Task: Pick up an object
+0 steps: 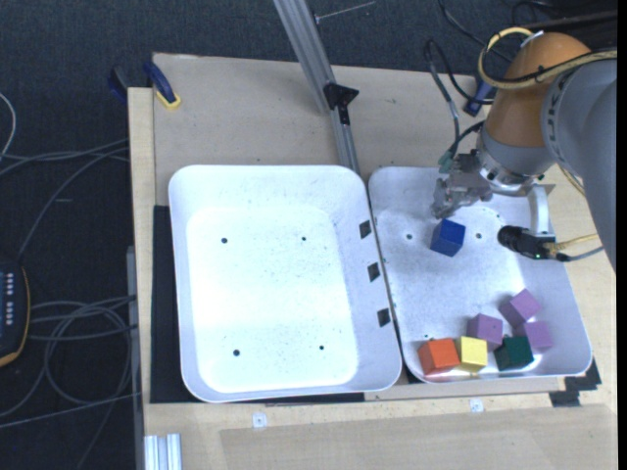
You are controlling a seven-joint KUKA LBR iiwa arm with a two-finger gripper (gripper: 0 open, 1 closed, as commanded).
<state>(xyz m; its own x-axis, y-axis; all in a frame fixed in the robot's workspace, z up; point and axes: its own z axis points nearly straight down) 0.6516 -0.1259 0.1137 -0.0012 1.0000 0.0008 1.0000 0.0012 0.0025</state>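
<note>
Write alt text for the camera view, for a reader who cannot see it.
The arm's gripper hangs just above a blue cube in the right bin, not visibly holding it. Orange, yellow, green and three purple blocks cluster in that bin's near corner, beside the left bin.

arm: cut off at right edge | green block: partly behind yellow block

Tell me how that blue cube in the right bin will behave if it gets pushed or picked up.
The blue cube looks rigid with flat faces, so it should slide rather than roll. It seems small and probably light. It sits apart from the other blocks, so a push likely moves it alone.
</note>
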